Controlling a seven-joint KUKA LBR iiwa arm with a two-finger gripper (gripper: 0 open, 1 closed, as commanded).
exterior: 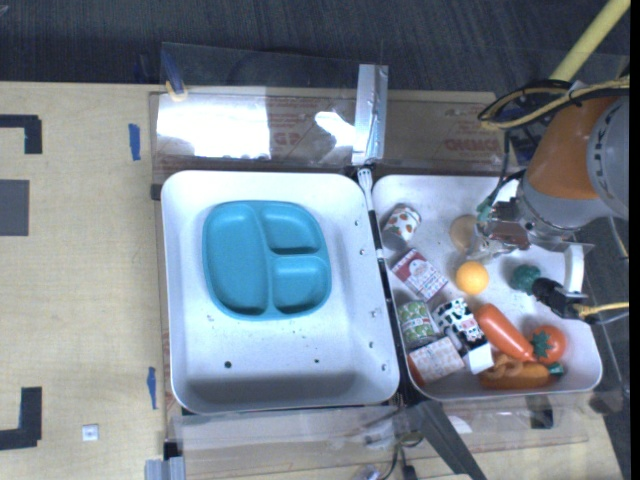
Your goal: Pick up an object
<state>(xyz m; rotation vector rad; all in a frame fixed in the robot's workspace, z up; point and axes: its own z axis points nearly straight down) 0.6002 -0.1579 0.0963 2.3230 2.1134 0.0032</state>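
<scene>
The right bin (590, 368) holds several small items. Among them are an orange ball (472, 278), a carrot (503, 333), a tomato (547, 343), a red and white packet (420, 275), a green can (413, 318), a cow-patterned piece (458, 318) and a small patterned cup (400, 224). My gripper (497, 230) hangs over the upper right part of this bin, under the orange-banded wrist. It is just above the orange ball and beside a pale beige round item (462, 233). Nothing visibly sits in its grasp.
The left bin (200, 368) carries a blue divided plate (267, 258). A dark green piece (527, 276) and an orange pepper (515, 373) lie on the right bin's right side. Cables (520, 103) loop behind the arm. A clear divider (370, 118) stands at the back.
</scene>
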